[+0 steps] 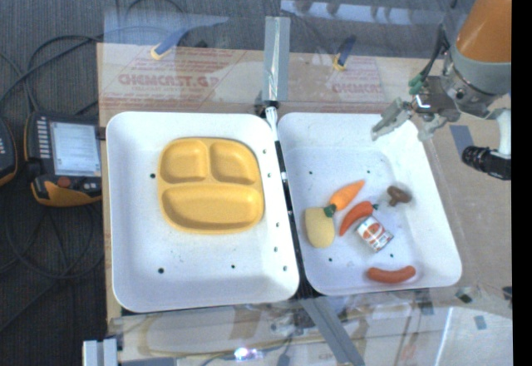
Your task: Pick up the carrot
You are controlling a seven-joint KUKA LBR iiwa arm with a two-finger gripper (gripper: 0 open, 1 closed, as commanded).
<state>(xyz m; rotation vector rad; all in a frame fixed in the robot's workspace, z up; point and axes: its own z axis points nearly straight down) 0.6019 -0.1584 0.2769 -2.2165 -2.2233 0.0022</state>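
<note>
We see the tool [410,118] hanging over the upper right corner of the right bin [432,190], its two pale fingers [387,121] spread wide apart with nothing between them; the grey arm with its orange band [486,19] rises behind it toward the upper right.

The carrot [347,194] lies on the bin floor well below the tool and a little to its left, tilted, its orange tip pointing up and to the right and its green end low and to the left; it is well apart from the fingers. Just beneath the carrot, and nearly parallel to it, we find a red pepper [357,215]; its lower end is touching or just beside a small can [374,234] with a red and white label. To the left of these sits a pale yellow potato [319,227], close by the carrot's green end. A small brown mushroom [399,194] rests to the right of the carrot, below the tool; a sausage [391,274] lies farthest from the tool, near the bin's lower rim.

Far to the tool's left, the left bin [133,273] holds a yellow divided tray [211,185]; both bins sit on the counter [191,77].
</note>
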